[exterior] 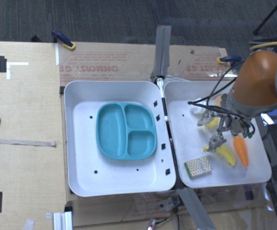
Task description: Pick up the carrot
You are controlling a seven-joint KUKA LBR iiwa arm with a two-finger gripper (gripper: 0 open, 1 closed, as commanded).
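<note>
The orange carrot (241, 151) lies in the right bin (186, 143) near its right wall, pointing toward the front. My gripper (232, 135) hangs just above and to the left of the carrot's upper end. It is open, with one finger (218, 141) over a yellow fruit and nothing held between the fingers. The arm's orange band (257, 79) hides the bin's back right corner.
A yellow banana-like fruit (225, 155) lies right beside the carrot on its left. Another yellow piece (210, 122) sits further back, and a speckled sponge block (198, 166) lies near the front wall. The left bin (81, 166) holds a teal divided plate (127, 130).
</note>
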